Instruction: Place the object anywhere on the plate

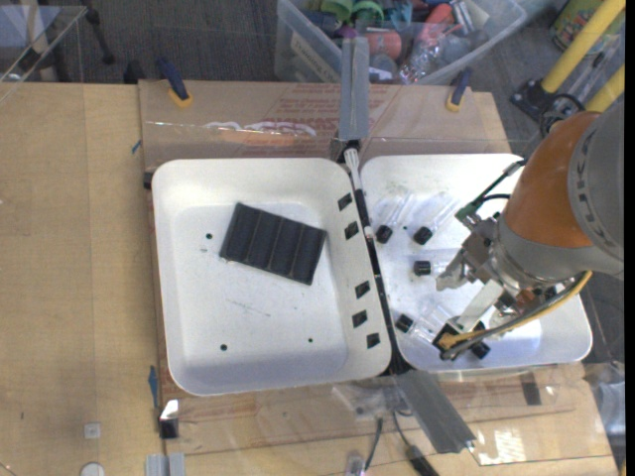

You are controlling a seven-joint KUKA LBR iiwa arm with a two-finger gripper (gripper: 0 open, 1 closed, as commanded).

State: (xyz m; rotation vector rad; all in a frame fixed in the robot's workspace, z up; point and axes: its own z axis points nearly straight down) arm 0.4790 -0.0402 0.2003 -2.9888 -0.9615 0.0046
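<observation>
The object is probably one of the small black pieces point(422, 266) scattered in the right bin point(566, 340), though the view is too coarse to say which. They lie on the bin floor among a few clear bits point(437, 206), just beside the gripper point(464, 310) on the side facing the bins' shared wall. Whether the gripper is open or closed, I cannot tell, and nothing shows as held. The plate point(273, 243), a dark ribbed slab, lies flat in the left bin point(174, 365), well apart from the gripper. Its long axis slants from upper left to lower right. The carry must therefore cross the shared wall toward the view's left.
</observation>
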